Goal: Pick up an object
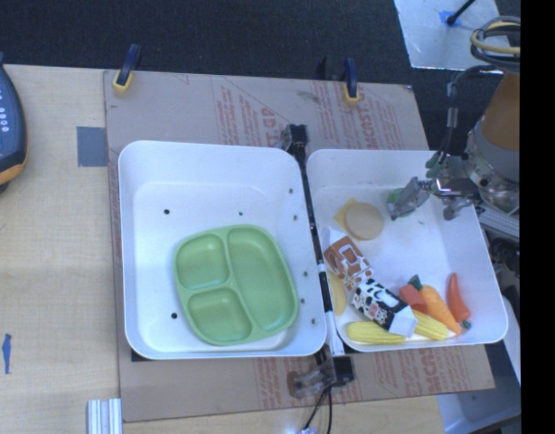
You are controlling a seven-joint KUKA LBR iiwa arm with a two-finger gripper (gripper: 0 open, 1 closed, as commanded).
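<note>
Both bins are white. The divided plate is pale green. The carton has black-and-white cow patches, the box is brown with white lettering, the carrot is orange, the corn yellow, and the round piece cream.

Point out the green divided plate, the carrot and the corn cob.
green divided plate (pixel 234 283): camera view, on the ridge between its compartments.
carrot (pixel 437 306): camera view, middle of its orange body.
corn cob (pixel 375 334): camera view, middle of its yellow length.
</note>
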